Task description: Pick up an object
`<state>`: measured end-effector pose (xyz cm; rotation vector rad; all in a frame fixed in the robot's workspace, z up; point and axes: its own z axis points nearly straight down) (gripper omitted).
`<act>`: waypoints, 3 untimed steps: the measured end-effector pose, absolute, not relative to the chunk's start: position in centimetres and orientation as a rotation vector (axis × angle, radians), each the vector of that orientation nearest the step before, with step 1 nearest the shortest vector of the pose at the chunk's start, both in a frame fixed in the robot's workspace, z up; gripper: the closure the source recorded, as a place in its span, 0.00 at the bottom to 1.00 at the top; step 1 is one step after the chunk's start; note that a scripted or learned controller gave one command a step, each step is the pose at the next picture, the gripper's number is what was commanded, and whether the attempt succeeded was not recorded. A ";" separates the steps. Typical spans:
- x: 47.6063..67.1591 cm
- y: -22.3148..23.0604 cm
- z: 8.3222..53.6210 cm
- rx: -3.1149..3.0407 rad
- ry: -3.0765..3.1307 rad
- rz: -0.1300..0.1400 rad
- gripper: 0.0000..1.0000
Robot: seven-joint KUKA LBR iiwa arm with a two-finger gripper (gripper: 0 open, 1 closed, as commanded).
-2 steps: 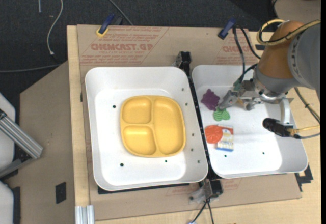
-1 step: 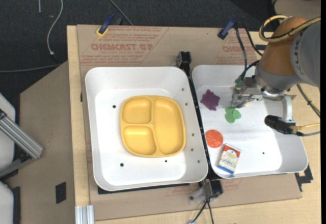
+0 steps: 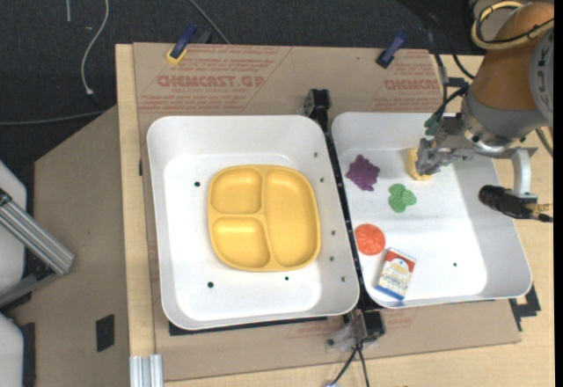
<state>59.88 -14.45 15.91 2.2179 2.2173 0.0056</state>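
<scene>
Gripper (image 3: 428, 156) sits low in the upper part of the right bin (image 3: 493, 284), right of frame centre, fingers pointing down onto a small yellow object (image 3: 417, 167). Can't tell if I'm clenched on it or released, the fingertips blur into the yellow piece, so no claim of a grasp. Yellow object lies just at my tips, slightly down-left of them in the frame, touching or nearly so, too small to give a long axis. Other candidates in the same bin: purple toy (image 3: 361, 172) to the left of me, green toy (image 3: 401, 198) below-left, orange disc (image 3: 369, 239) further down, small carton (image 3: 396, 274) near the bin's lower edge, its long axis running roughly top to bottom with a slight tilt. Left bin (image 3: 176, 156) holds a yellow divided plate (image 3: 264, 217) with 3 compartments, well apart from me. My read: I'm at the grasp step on the yellow object, directly under me, so the next move is mostly vertical, closing if needed and lifting. Risk: piece is small and may slip out.
</scene>
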 end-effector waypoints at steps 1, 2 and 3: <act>59.3 -14.4 22.1 2.215 2.218 0.007 1.00; 59.4 -14.3 21.5 2.219 2.222 0.001 1.00; 59.8 -8.8 20.8 2.218 2.230 0.001 1.00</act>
